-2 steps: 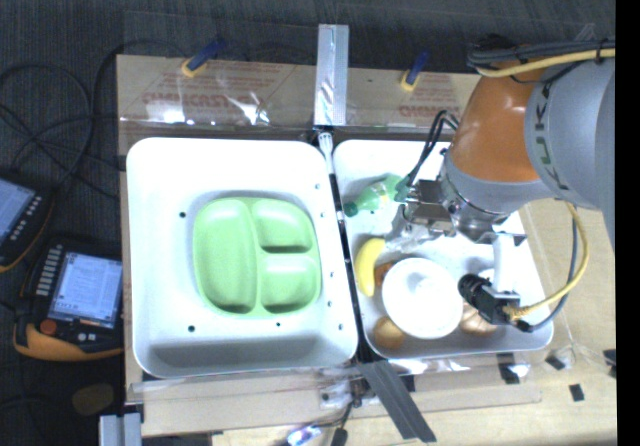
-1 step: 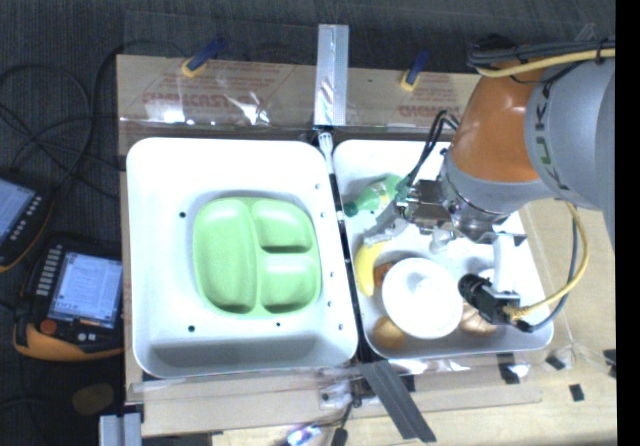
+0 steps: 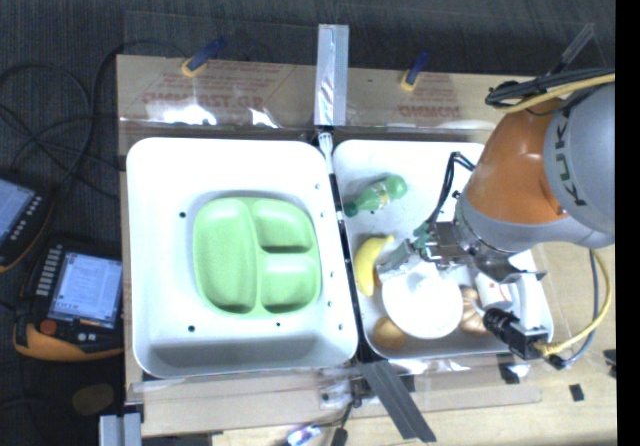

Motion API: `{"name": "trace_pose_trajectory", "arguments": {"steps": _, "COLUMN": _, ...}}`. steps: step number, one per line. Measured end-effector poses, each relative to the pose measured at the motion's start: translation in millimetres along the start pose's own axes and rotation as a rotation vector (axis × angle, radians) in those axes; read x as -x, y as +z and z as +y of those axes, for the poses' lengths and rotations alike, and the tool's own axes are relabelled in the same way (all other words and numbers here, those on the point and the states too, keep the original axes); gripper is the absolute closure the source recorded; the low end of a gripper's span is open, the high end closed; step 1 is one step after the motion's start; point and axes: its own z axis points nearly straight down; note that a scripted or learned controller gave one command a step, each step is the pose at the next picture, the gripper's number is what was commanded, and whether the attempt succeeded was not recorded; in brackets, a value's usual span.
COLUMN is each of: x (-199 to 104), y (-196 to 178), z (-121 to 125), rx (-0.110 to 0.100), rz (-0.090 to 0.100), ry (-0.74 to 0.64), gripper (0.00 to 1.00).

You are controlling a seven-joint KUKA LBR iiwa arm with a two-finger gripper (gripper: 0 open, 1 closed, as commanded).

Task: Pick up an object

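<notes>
Down in the right bin (image 3: 345,169) sits the clutter: a banana (image 3: 368,262) lies along the bin's left wall, about halfway down, curved and pointing toward the near edge. Just above it, near the far left corner, a green bottle (image 3: 377,194) rests on its side. A white bowl (image 3: 424,304) sits upturned near the near edge, touching the banana's lower end. A brown round thing (image 3: 388,336) peeks out by the near left corner, tucked against the bowl, and another brownish piece (image 3: 470,309) shows at the bowl's right.

The gripper (image 3: 432,244) hangs over the middle of this bin, right above the bowl's far rim and just beside the banana. Whether its jaws are spread or pressed together, I cannot tell; the wrist hides them, and nothing shows between them.

The arm (image 3: 530,174), orange band and all, covers the bin's right side.

Over in the left bin (image 3: 160,174), a green divided tray (image 3: 257,254) lies flat in the centre, well apart from the action.
</notes>
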Motion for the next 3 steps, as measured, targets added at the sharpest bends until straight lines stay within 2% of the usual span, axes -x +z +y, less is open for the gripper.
{"name": "trace_pose_trajectory", "arguments": {"steps": 1, "x": 31, "y": 48, "z": -1, "rx": -0.001, "rz": 0.001, "ry": -0.143, "gripper": 0.0}}
{"name": "trace_pose_trajectory", "arguments": {"steps": 2, "x": 46, "y": -9, "z": 0, "rx": 0.003, "rz": -0.001, "ry": -0.414, "gripper": 0.0}}
{"name": "trace_pose_trajectory", "arguments": {"steps": 3, "x": 46, "y": -109, "z": 37, "rx": 0.004, "rz": -0.002, "ry": -0.564, "gripper": 0.0}}
